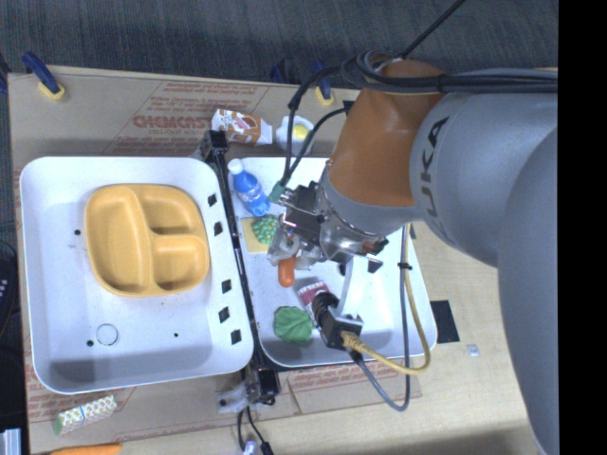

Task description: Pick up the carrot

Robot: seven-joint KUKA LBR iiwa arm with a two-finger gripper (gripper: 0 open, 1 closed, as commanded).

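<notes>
Cardboard-covered tabletop (171,102) bears two bins; in the right white bin (417,335) the small orange carrot (286,274) stands lengthwise top-to-bottom, directly beneath the claw (287,245), grip unreadable, green leafy toy (293,323) near.

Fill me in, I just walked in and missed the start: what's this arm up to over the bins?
The KUKA arm reaches into the right bin from the right, with its claw low over the clutter. The carrot, the thing it is after, lies just below the claw on the bin floor, not visibly gripped. A blue bottle and a green leafy toy lie nearby. The left bin holds a yellow divided tray.
</notes>
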